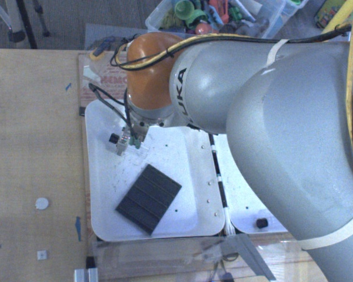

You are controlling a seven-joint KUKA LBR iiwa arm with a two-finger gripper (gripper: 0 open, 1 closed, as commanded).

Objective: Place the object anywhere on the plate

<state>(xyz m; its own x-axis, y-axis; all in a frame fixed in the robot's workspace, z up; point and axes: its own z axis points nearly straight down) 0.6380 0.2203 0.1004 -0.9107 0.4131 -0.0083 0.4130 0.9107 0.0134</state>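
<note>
Soft even light, mild glare on arm (270,98), slight blur.

Arm (270,116): smooth light-grey castings, glossy, rounded joint housings, big bulbous link nearest the camera. Orange band (150,69) is a domed glossy shell; all positions below are relative to it. Black "KUKA" lettering (181,93) runs vertically on the grey housing just right of the band. Yellow and black cables (223,37) arc over the top of the band and trail off right along the arm; thin black wires (109,101) loop out left of it. A pale seam strip (276,51) wraps the grey link further right. Below the band, a small gripper (126,141) with metallic body and green bits.
</note>
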